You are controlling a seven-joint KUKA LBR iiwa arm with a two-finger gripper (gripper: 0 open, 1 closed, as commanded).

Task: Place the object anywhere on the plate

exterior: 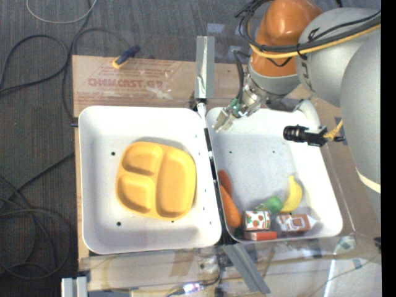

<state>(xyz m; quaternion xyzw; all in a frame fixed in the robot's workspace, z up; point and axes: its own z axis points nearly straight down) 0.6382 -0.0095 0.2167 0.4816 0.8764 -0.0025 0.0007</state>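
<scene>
A yellow plate (158, 179) with three compartments lies in the middle of the left bin (96, 166). The right bin (263, 156) holds an orange carrot (228, 204) along its left wall. A yellow banana (292, 193), a small green item (270, 204) and two little red-and-white cartons (257, 219) (293, 223) are clustered at its front right. My gripper (224, 119) hangs over the far left corner of the right bin, well away from those objects. I see nothing between its tips.
The divider (207, 142) between the bins runs just left of the gripper. A cardboard sheet (130, 82) lies behind the left bin, with cables on the floor to the left. A black fitting (302, 133) juts over the right bin's far right.
</scene>
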